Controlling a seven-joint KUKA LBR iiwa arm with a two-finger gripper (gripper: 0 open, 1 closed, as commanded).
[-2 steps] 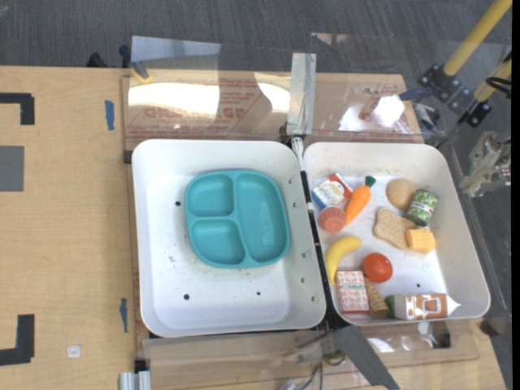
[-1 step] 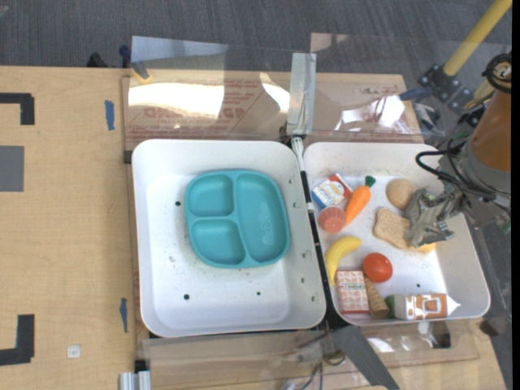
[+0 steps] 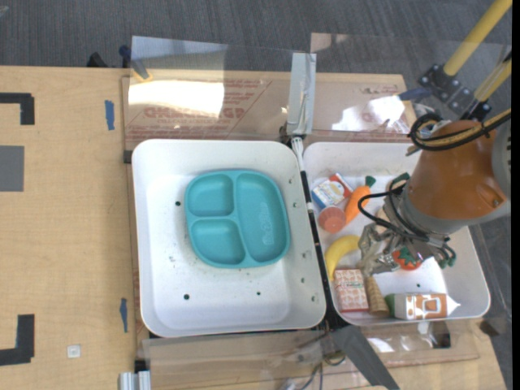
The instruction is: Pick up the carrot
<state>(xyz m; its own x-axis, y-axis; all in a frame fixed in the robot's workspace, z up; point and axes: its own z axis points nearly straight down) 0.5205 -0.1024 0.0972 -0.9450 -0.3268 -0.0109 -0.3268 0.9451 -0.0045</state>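
Note:
The carrot (image 3: 354, 204) is a small orange piece with a green top, lying in the right bin (image 3: 471, 287) between a milk carton and the arm's cables. My gripper (image 3: 375, 249) hangs low over the middle of that bin, just below and to the right of the carrot, beside the banana. The wrist with its orange band (image 3: 453, 173) covers the bin's upper right part. Nothing can be seen held in the gripper.
The right bin also holds a small milk carton (image 3: 329, 189), a red cup (image 3: 331, 219), a banana (image 3: 341, 252), a cracker box (image 3: 351, 289), a bottle lying flat (image 3: 418, 305) and a red fruit (image 3: 406, 259). In the left bin (image 3: 162, 299) lies a teal divided plate (image 3: 238, 218).

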